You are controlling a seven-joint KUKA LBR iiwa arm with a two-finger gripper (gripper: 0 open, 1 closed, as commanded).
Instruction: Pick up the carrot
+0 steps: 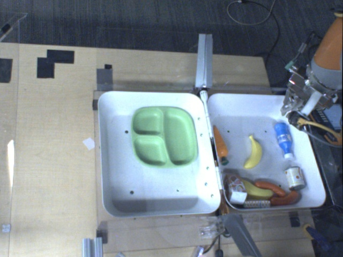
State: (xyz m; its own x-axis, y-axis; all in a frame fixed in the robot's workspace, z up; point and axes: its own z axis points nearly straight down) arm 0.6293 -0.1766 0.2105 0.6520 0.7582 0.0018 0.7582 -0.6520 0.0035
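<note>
My gripper (293, 107) hangs over the right bin's (244, 107) far right rim; finger spread unreadable, nothing seen in it. Carrot (220, 143) lies against that bin's left wall, banana (253, 152) near. One blue bottle (283, 139), one can (294, 178). Near-edge pile indistinct. One green tray (163, 135) in left bin (115, 159).

I work in a robot lab, not a kitchen. My bench (48, 154) is bare pale board with black squares (53, 62) marked on it, and two shallow white bins sit side by side, the left bin (115, 197) and the right bin (241, 111), parted by a metal rail (204, 58). The floor beyond is dark carpet (134, 15) with a loose cable (257, 9) looping across it. The food in the bins looks like toy props: a green divided plate (163, 135), a banana (254, 152), a small bottle (283, 139).
</note>
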